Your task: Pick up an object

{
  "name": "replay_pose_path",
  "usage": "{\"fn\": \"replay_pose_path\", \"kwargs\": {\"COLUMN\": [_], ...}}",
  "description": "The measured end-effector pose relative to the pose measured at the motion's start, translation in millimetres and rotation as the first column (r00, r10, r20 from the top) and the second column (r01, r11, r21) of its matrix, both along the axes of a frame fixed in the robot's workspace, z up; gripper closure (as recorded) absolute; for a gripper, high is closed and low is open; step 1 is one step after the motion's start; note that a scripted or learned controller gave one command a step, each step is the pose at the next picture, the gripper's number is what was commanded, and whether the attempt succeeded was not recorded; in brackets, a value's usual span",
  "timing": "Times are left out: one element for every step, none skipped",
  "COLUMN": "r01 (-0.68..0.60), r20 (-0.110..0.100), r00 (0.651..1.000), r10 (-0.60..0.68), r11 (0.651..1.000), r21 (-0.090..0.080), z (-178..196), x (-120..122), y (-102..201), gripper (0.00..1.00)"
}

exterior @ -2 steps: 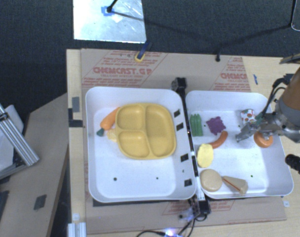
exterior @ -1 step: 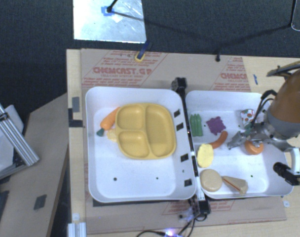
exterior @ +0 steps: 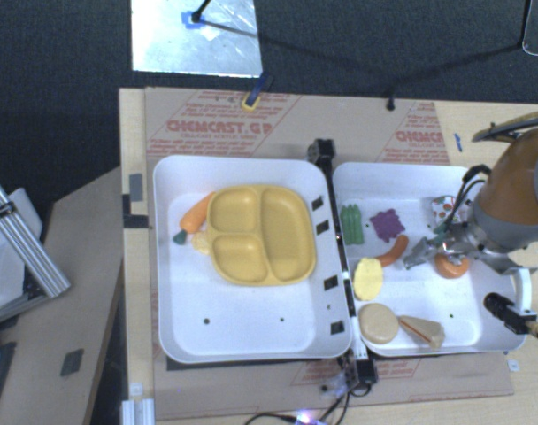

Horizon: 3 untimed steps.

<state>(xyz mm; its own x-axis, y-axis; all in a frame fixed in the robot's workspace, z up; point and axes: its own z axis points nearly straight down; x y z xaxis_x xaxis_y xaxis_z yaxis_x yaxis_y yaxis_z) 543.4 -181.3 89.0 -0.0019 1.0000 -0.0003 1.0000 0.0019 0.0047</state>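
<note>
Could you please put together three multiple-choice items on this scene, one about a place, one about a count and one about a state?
1. Where does the carrot lie?
A. In the left bin, against the yellow tray's left edge
B. In the right bin, beside the purple piece
C. On the bench outside both bins

2. How many compartments does the yellow tray have?
A. Two
B. Three
C. Five

3. Where is the claw now?
A. Raised over the left bin
B. Low in the right bin, beside the orange piece
C. Parked over the carrot

Answers:
1. A: the carrot touches the tray's left edge inside the left bin.
2. B: its ridges split it into three wells.
3. B: the claw sits in the right bin, next to the orange piece.
</note>
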Motion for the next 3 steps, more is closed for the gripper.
{"fn": "replay_pose_path", "kwargs": {"r01": [0.001,-0.001,-0.002], "r20": [0.015,0.002,0.0], "r00": [1.0,1.0,1.0], "r10": [-0.001,0.001,0.002], "r11": [1.0,1.0,1.0], "r21": [-0.012,-0.002,-0.002], "z": [12.8,72.8,117.7], "x": [2.7,5.2,10.4], "y": [-3.9,-13.3,-18.1], "gripper": [1.0,1.0,1.0]}}
